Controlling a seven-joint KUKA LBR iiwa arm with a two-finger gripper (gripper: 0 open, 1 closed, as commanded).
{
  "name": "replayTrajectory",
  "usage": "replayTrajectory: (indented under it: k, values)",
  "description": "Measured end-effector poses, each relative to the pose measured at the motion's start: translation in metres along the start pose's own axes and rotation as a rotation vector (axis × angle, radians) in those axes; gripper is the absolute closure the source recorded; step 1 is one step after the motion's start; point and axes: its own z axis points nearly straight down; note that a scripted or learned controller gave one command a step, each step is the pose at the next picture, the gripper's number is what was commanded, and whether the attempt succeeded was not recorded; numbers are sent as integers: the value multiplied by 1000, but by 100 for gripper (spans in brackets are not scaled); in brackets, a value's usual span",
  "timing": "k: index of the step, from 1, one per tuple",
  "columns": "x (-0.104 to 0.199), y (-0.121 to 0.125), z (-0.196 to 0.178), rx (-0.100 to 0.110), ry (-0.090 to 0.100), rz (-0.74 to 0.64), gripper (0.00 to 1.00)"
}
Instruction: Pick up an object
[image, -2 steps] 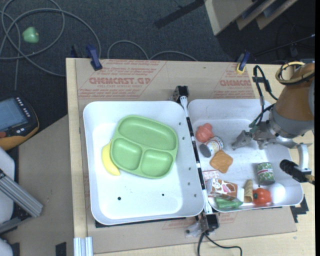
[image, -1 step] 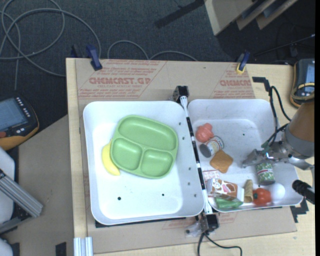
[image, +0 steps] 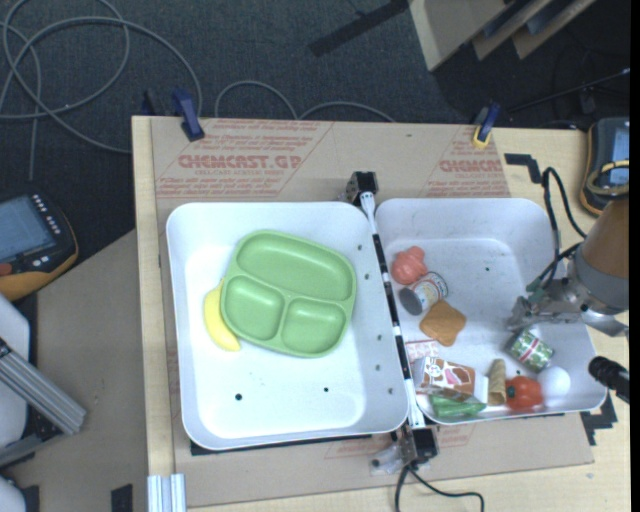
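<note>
- Two white bins sit side by side: the left bin (image: 200, 380) bears a green divided plate (image: 288, 292) over a banana (image: 218, 322).
- In the right bin (image: 470, 215), the gripper (image: 532, 312) hangs just above a green-labelled can (image: 529, 349); how far it gapes cannot be told.

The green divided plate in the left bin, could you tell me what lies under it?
A yellow banana pokes out from beneath the green divided plate at its left edge; its remainder is covered.

A light wooden bench (image: 290, 150), its brown board printed with red lettering, carries two shallow white bins side by side, the left bin (image: 190, 330) touching the right bin (image: 470, 215) along a black seam, two clamps (image: 186, 115) gripping its far edge.
</note>
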Motion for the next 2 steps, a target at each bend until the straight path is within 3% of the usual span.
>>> replayTrajectory:
  k: [1,2]
  values:
    - [0,0,0,0,0,0,0]
    - [9,-40,10,3,0,0,0]
